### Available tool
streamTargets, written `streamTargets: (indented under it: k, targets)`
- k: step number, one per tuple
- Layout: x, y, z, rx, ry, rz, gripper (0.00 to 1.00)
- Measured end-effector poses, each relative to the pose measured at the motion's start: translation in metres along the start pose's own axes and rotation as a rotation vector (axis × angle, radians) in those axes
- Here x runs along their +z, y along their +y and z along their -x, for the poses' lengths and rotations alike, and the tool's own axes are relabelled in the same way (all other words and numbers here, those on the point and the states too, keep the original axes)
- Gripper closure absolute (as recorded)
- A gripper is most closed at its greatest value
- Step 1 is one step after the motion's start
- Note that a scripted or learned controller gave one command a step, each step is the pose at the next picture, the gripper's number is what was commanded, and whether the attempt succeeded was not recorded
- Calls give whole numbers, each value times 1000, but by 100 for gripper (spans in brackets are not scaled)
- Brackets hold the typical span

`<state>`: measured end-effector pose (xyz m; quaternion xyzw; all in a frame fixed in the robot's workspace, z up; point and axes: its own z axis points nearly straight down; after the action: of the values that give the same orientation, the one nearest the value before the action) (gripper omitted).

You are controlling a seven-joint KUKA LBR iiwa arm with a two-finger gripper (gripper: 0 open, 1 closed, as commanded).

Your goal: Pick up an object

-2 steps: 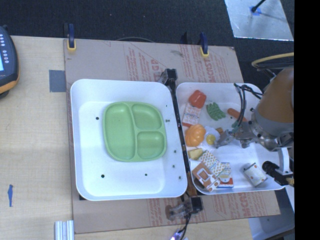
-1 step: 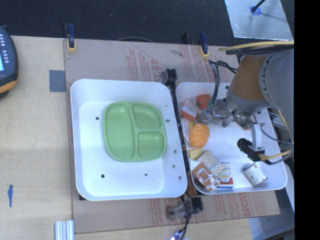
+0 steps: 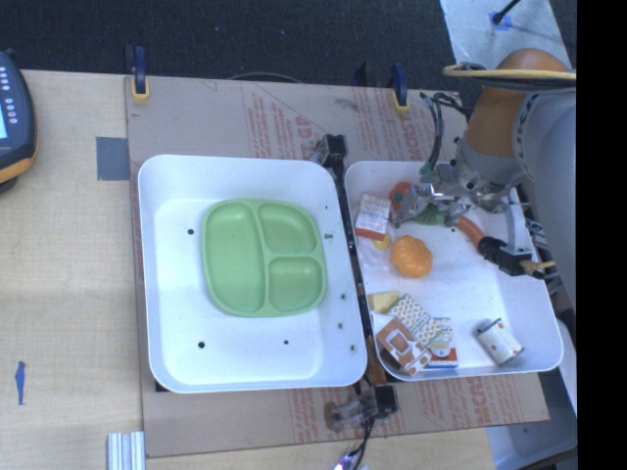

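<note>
While end effector (image 3: 428, 207) hovers, grip unclear, orange ball (image 3: 411, 257) below, red item (image 3: 403, 196) beside, packets (image 3: 372, 216) left.

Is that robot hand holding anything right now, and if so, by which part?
It cannot be told. The gripper sits low at the back of the right bin, beside a red item and above the orange, with no clear grasp visible.
</note>
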<state>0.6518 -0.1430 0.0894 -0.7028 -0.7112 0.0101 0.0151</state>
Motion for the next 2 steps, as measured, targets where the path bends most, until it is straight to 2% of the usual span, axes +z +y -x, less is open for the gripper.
streamTargets:
  k: [1, 2]
  targets:
    - [-1, -50, -9, 9, -7, 29, 0]
    - [-12, 4, -43, 7, -26, 26, 0]
